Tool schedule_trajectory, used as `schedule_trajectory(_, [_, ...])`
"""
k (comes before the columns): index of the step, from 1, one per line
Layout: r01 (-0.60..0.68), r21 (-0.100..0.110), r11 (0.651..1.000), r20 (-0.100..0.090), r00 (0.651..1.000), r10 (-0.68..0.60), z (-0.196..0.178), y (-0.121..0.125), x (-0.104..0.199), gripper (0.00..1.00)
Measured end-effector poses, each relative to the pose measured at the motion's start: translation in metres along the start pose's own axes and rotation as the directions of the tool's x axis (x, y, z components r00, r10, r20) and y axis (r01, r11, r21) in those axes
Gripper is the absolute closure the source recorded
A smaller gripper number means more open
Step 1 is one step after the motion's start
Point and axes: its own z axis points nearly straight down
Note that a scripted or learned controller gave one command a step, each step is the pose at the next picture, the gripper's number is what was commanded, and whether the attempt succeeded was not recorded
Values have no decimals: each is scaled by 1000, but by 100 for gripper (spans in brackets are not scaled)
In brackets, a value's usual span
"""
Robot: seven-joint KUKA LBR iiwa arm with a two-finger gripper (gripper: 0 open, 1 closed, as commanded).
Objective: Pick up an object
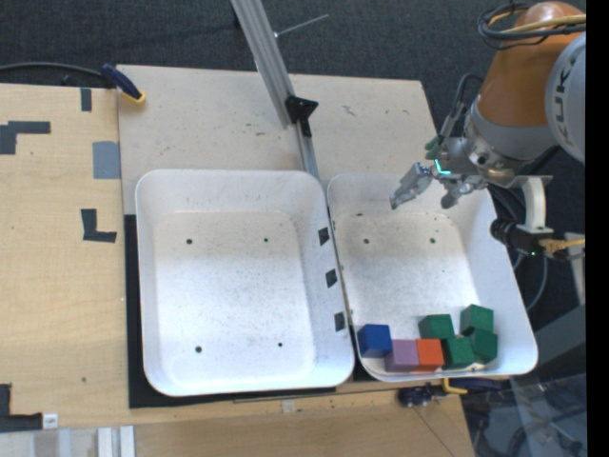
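The shallow white plastic left bin [152,255] lies bare of objects, its floor marked only by a few dark dots. Just right of it, sharing a divider edge, sits the shallow white plastic right bin [495,255], which serves as the landmark here. All the candidate objects are bunched in that bin's near corner row. Leftmost is a blue cube-shaped block [375,339]. Touching it on its right is a pale purple block [405,353], then an orange block [430,352]. A cluster of dark green blocks [464,335] sits behind and to the right of the orange one, against the bin's near right wall.

Above the far end of the same bin, well apart from the blocks, hangs the grey two-finger gripper [430,188] on the orange-banded arm. Its fingers are spread apart with nothing between them.

As for progress, nothing is picked yet. The gripper is at the opposite end of the bin from the blocks. What is left, as I judge it, is the whole job: travel toward the near corner, descend over one block, close on it and lift. The tight packing may make a clean grasp awkward.
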Motion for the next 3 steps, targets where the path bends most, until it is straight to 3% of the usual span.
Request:
schedule_trajectory(1, [1,-5,1000,1,1000,-1,-2,1,0,0])
schedule_trajectory(3, [-1,2,1000,2,1000,1,98,0,-8,0])
